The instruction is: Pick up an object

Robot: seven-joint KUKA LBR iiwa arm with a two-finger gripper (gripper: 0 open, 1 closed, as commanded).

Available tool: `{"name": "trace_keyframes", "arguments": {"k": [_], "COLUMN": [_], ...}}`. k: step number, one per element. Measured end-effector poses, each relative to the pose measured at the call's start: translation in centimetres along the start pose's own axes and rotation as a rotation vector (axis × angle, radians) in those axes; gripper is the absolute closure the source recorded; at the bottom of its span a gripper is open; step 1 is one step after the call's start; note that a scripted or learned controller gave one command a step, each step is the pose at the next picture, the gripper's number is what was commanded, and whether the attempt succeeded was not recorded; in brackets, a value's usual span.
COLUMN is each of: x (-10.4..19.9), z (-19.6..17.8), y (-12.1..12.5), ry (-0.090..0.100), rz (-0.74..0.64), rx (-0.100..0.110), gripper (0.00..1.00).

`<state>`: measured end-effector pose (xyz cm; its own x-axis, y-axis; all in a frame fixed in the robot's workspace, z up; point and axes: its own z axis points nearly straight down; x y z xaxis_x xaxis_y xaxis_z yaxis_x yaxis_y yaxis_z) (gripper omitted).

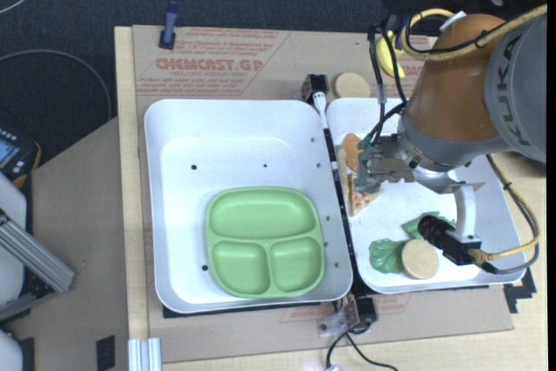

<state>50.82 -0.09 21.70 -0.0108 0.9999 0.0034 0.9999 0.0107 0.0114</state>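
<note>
My gripper (pixel 369 174) hangs low over the left side of the right bin (pixel 499 204), under the orange band of the arm. Just below it lies a pizza-slice toy (pixel 362 199), and a tan bread-like piece (pixel 349 150) lies just above it by the bin's left wall. A green leafy toy (pixel 382 254) and a round tan disc (pixel 420 259) lie near the bin's front edge. A second green piece (pixel 423 224) lies beside a black part of the arm. I see nothing between the fingers.
The left bin (pixel 174 152) holds a green three-compartment plate (pixel 262 239). A round tan disc (pixel 352 85) and a yellow object (pixel 387 55) sit on the bench behind the right bin. Cables loop around the arm at the right.
</note>
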Motion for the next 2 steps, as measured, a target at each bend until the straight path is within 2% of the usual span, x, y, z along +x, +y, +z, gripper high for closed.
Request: {"name": "trace_keyframes", "arguments": {"k": [1,2], "x": [2.5,9.7], "z": [-11.0,-21.1], "y": [-2.7,-2.5], "ry": [-0.001,-0.001], "rz": [0.006,0.003], "rx": [-0.001,-0.001], "gripper": [1.0,1.0]}}
